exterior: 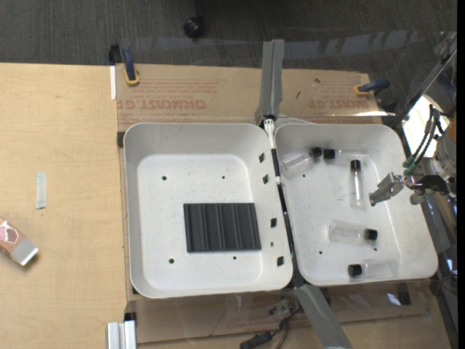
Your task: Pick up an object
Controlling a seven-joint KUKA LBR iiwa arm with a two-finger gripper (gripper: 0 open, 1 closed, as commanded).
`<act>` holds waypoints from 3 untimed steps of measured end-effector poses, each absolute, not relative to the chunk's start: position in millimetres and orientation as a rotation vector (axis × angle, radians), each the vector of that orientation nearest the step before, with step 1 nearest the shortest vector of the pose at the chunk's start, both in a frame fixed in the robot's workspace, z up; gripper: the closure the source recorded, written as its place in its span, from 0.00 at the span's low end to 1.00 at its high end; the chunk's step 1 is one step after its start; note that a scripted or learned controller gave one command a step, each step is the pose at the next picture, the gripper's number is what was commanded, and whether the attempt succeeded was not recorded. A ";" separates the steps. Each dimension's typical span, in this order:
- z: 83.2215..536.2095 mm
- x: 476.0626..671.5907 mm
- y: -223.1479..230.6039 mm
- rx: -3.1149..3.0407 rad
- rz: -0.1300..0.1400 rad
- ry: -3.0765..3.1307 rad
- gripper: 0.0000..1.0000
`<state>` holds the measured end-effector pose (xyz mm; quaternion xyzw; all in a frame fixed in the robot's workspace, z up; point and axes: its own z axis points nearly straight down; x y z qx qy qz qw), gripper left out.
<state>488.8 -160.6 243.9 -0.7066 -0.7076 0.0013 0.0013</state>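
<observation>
Camera view looks down on your bench w/ two white bins side by side. Your left bin [145, 151] sits mid frame and has a dark ribbed black mat [221, 226] lying flat on its floor, a bit toward the bottom. Your right bin [407, 260] touches it along the middle edge.

Things you could pick are in the right bin. They are clear tubes w/ black caps, hard to see on the white. One tube [305, 160] lies near the top left of that bin, w/ two black caps close together by it. Another tube [357, 184] lies almost straight up and down in the frame, its black cap at the top end. A third tube [350, 233] lies lower, cap on its right end. A fourth [372, 269] lies near the bottom edge, cap on its left end.

Your gripper [383, 189] comes in from the right edge of the frame, over the right side of the right bin, just beside the up-and-down tube. It looks grey and pointy. You can't tell if it is open or closed, and you can't tell if it has hold of anything; no tube is seen in it.

Far left on the brown table [58, 122] lie a small grey strip [41, 190] and a red and white packet [16, 243], well apart from the bins. Two clamps [128, 70] hold the cardboard [189, 97] at the top.
</observation>
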 end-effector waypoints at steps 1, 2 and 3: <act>134.5 541.1 -192.0 -2.201 0.003 -2.239 0.00; 152.5 596.2 -195.8 -2.137 0.001 -2.303 0.00; 91.6 597.7 -188.1 -2.083 0.002 -2.350 0.00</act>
